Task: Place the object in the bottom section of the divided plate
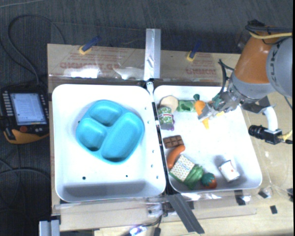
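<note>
Two white bins sit side by side: the left bin holds the blue divided plate, the right bin holds assorted toy food. The gripper hangs over the upper part of the right bin, with a small yellow-orange piece at its tip; whether the claw is clenched on it or merely above it cannot be told. If this piece is the object, it is judged light, rigid and smooth, so prone to slip; grasp across its narrow middle. Other candidates nearby: a carrot, a chocolate bar and a white cube. The plate's bottom section lies nearest the viewer
</note>
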Robot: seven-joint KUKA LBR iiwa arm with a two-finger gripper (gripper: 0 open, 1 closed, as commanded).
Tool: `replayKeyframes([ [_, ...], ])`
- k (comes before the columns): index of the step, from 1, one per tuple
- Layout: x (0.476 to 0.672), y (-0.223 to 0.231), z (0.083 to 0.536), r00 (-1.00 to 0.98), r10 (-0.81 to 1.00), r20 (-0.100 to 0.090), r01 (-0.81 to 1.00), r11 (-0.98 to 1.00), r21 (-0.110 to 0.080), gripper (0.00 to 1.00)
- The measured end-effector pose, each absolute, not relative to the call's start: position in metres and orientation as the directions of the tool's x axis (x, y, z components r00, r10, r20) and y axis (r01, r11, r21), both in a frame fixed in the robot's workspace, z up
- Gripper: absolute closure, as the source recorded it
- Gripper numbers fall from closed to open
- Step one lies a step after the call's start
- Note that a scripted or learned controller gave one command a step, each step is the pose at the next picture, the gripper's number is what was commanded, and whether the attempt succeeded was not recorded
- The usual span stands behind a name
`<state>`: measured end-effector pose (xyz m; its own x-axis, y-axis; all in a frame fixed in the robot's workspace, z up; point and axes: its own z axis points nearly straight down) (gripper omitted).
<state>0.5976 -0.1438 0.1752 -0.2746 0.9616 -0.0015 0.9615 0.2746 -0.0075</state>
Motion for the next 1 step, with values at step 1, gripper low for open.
replayKeyframes([
  [1, 0.5877, -0.07, 0.1812, -0.155, 0.988, 0.002, 0.988, 0.155, -0.007, 1.0],
])
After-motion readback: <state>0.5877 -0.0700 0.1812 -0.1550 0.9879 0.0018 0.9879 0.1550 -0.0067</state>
